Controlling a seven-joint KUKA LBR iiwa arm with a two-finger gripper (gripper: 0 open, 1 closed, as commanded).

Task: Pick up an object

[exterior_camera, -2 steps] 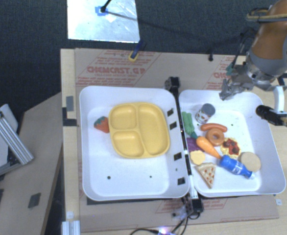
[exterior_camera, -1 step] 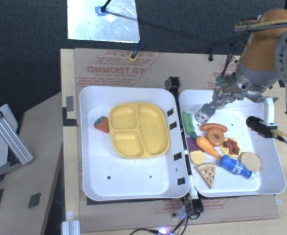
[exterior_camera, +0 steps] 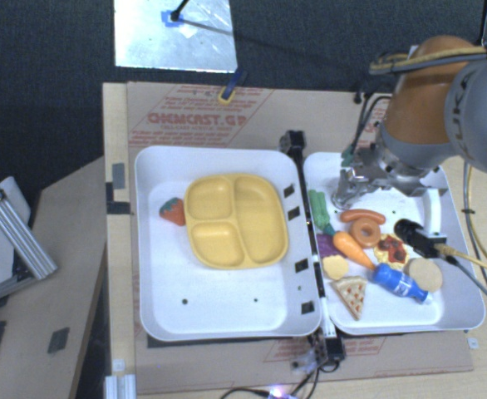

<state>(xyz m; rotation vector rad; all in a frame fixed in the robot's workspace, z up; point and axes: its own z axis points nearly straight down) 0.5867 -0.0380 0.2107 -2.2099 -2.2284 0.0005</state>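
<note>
Arm: you have the grey arm with its orange band [exterior_camera: 422, 98] reaching in from the right, over the far part of the right bin.
Gripper: the metal two-finger gripper [exterior_camera: 349, 191] hangs low over the far left of the right shallow white bin [exterior_camera: 459, 306]; you cannot tell whether it is parted or closed, and nothing shows gripped.
Nearest items: just near of it lie one brown sausage [exterior_camera: 363, 216], long axis left to right, and one green pod-shaped piece [exterior_camera: 320, 209], long axis far to near along the bin's left wall.
Other items, right bin: one orange carrot [exterior_camera: 351, 249] slanting far-left to near-right, one blue plastic bottle [exterior_camera: 400, 283] slanting the same way, one pizza slice [exterior_camera: 351, 294], one brown doughnut ring [exterior_camera: 365, 233].
Left bin: your left shallow white bin [exterior_camera: 156, 306] holds one yellow three-compartment tray [exterior_camera: 231, 220] and one red strawberry [exterior_camera: 174, 211] touching its left edge.
Open room: the right bin's far right floor is bare; the toys crowd its near half.
</note>
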